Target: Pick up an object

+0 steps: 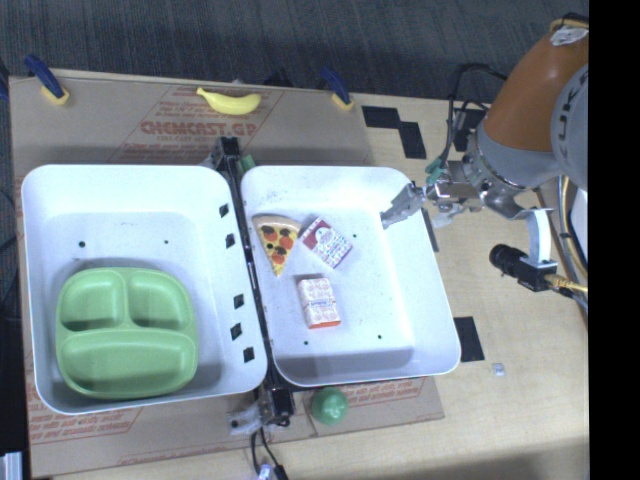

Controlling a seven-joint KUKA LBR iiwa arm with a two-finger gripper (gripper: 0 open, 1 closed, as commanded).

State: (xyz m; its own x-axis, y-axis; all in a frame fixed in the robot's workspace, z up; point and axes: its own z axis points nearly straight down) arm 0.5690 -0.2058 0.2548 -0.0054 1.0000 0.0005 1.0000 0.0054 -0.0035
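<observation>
Three items in right bin (425, 308): pizza slice (276, 242), two cartons (322, 268).

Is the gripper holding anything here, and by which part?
Nothing. The gripper hangs at the right bin's upper right rim, apart from the pizza slice and two cartons.

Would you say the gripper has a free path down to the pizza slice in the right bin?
Probably yes. The gripper hovers at the right bin's upper right rim, and the pizza slice lies uncovered, apart from the two small cartons.
</observation>
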